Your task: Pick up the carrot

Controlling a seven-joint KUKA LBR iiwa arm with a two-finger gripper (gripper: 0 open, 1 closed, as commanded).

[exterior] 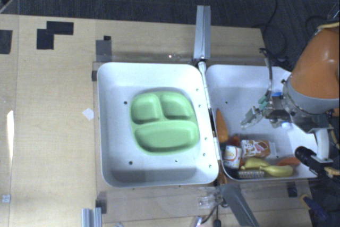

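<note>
The carrot (pixel 221 126), a smooth tapered orange root, lies in the right bin (pixel 234 82), hard against its left wall, just beyond a small can (pixel 230 156). The gripper (pixel 254 116) hovers to the carrot's right with its thin metal fingers spread and nothing between them. A grab could well fail: the wall leaves little room for a finger, and the rounded skin may slip away.
</note>
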